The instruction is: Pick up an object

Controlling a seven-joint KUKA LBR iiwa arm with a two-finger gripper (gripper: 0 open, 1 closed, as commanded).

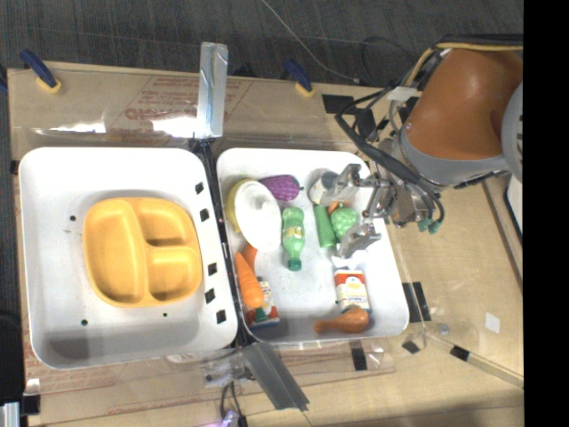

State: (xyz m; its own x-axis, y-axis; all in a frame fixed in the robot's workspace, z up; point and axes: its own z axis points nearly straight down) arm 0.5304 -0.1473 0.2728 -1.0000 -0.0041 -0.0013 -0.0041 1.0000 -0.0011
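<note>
Metal gripper low among crowded green toys; jaw state impossible to tell; likely to nudge neighbours, miss.

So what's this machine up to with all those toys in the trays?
A robot arm reaches in over the right bin, which holds a jumble of toy food: a green bottle, a purple grape bunch, a carrot and a small jar. Its tool sits low among the items near a green toy, but nothing is clearly grasped. The left bin holds a yellow divided tray.
</note>
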